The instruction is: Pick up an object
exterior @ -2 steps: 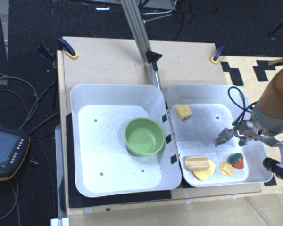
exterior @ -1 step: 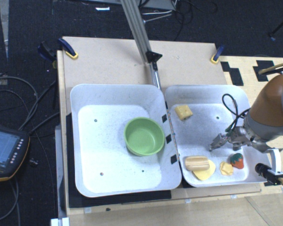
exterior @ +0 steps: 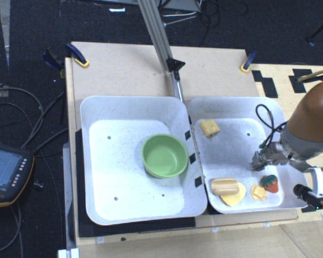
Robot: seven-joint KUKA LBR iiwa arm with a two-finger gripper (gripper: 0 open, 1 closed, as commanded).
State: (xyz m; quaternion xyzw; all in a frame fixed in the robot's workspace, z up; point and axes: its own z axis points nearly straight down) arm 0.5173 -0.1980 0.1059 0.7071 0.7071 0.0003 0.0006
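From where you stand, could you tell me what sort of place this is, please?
Likely a robotics lab test bench: a robot arm reaches over two white bins, a handheld control pendant lies left, and cables trail across the dark floor.

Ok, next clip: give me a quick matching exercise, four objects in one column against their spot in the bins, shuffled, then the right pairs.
Objects:
1. green bowl
2. yellow sponge block
3. strawberry toy
4. hot dog bun toy

Places:
A. right bin, far left part
B. left bin, right of middle
C. right bin, near left part
D. right bin, near side, just below the gripper

Pairs: 1-B, 2-A, 3-D, 4-C
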